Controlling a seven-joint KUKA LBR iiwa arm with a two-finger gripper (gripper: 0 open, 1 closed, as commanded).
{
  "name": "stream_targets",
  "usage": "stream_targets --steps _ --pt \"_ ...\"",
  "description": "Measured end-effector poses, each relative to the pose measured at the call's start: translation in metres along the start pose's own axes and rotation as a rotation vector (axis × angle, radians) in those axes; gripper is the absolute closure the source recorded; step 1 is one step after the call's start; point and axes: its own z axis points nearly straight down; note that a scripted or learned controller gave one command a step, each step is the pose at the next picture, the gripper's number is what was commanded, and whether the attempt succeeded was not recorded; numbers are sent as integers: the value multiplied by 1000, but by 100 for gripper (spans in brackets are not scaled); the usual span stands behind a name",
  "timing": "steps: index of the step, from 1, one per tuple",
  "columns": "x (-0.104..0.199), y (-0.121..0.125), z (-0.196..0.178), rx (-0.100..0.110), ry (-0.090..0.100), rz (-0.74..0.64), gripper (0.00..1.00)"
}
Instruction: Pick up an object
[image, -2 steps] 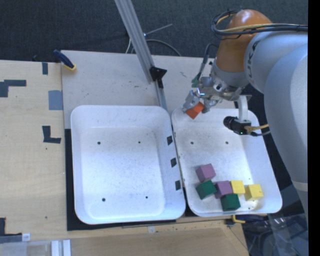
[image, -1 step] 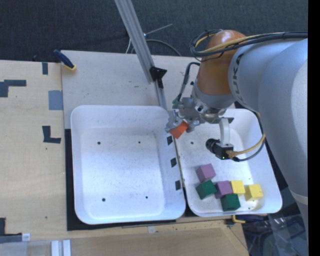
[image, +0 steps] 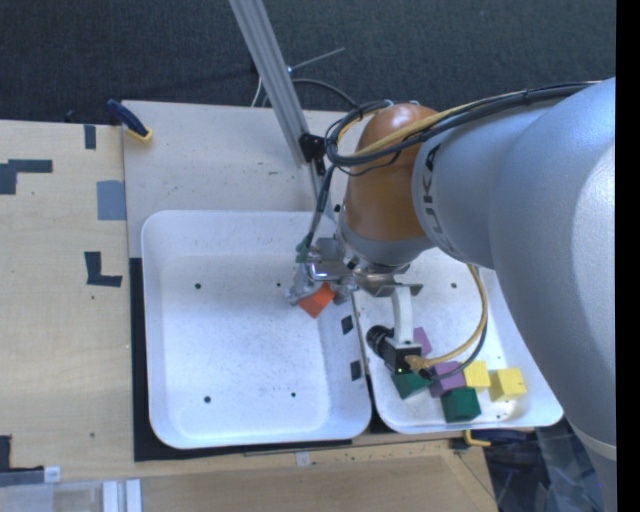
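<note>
1. The grey arm (image: 530, 200), with its orange band (image: 385, 170) above the wrist, is seen reaching in from the right of the frame, over the ridge where the two white bins meet.
2. The tool (image: 312, 290) is placed at centre frame, over the right-hand part of the left bin (image: 200, 300), close to that bin's inner wall.
3. An orange block (image: 317, 300) is seen right at the tool's tip; whether it is clamped or merely lying beneath cannot be told, and the tool's state cannot be judged from this angle.
4. Wide bare white floor is shown across the left bin's middle, left and lower parts, marked by a few small dark dots.
5. In the right bin (image: 520, 415), partly covered by the arm, blocks are gathered toward the lower right of the frame: a green block (image: 461, 403), a purple block (image: 452, 381) and two yellow blocks (image: 495, 380) lying close together near the front rim.
6. A black cable end (image: 382, 343) is seen hanging just beside the bins' shared ridge.
7. The wooden bench (image: 60, 330) is visible at the left of the frame, with dark tape marks (image: 98, 268) on it, well apart from the bins.
</note>
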Motion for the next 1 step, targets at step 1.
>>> stream_targets --steps 1 --pt "-15 7 0 -4 -3 6 100"
